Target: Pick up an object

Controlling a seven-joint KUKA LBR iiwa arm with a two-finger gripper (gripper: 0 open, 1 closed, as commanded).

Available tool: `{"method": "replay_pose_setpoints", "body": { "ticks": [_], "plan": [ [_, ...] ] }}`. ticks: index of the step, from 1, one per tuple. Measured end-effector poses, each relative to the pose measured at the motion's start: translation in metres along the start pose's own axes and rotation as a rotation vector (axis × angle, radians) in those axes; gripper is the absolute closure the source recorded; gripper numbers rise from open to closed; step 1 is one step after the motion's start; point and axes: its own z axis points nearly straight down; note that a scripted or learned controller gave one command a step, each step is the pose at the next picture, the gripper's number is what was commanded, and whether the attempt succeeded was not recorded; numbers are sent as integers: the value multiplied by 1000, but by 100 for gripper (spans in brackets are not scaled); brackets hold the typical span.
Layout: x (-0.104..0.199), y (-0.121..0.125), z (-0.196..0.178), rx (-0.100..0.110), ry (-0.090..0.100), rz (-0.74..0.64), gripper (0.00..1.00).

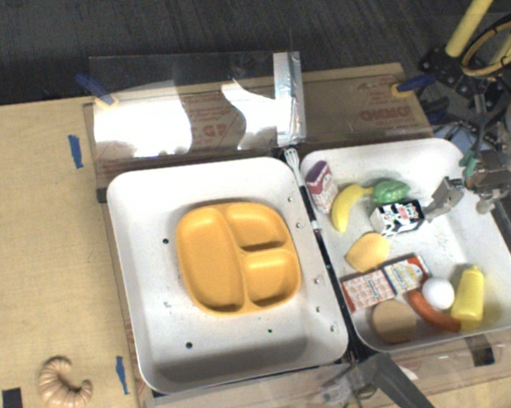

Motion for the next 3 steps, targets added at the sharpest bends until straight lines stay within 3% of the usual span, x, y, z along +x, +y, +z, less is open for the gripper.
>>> {"method": "replay_pose_setpoints", "body": {
  "ticks": [1, 2, 3],
  "plan": [
    [-33, -46, 133, 1, -2, 149, 0],
    [14, -43, -4, -7, -3, -202, 0],
    [-19, -43, 140, -5, -3, 3, 0]
  ]
}}
